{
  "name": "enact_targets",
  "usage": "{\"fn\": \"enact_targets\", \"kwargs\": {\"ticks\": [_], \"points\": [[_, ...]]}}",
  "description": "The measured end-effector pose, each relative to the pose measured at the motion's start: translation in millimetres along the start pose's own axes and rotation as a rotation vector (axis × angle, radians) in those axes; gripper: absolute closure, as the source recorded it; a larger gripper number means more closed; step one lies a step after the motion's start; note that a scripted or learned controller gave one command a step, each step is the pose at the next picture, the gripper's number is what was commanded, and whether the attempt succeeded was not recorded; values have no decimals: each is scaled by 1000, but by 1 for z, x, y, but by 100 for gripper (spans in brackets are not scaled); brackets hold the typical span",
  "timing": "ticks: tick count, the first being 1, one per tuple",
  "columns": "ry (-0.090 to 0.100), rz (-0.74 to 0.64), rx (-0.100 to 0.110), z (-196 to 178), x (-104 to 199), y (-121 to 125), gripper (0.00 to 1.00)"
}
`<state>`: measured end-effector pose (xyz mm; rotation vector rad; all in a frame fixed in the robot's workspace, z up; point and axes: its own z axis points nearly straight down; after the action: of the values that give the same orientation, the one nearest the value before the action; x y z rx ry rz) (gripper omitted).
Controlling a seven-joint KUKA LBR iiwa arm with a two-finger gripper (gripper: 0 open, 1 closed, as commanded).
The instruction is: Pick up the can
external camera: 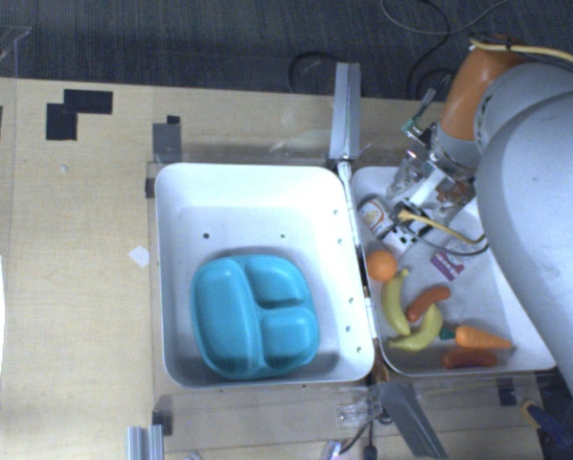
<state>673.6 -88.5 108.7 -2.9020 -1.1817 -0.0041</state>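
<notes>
Can [372,217] lying in right bin [516,353], upper left corner, touching hand [394,211]. Hand's opening or closing: cannot tell. Best centred over can, clear of orange [382,264], before lifting straight up.

Blue tray [256,314] is seen in L bin [171,257]. In R bin [502,295]: orange [382,264], banana [404,321], carrot [480,337], sausage [427,303], grouped near front.
</notes>
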Motion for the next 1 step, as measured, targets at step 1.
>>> {"fn": "enact_targets", "kwargs": {"ticks": [1], "points": [[14, -6, -32, -15, 4, 5, 100]]}}
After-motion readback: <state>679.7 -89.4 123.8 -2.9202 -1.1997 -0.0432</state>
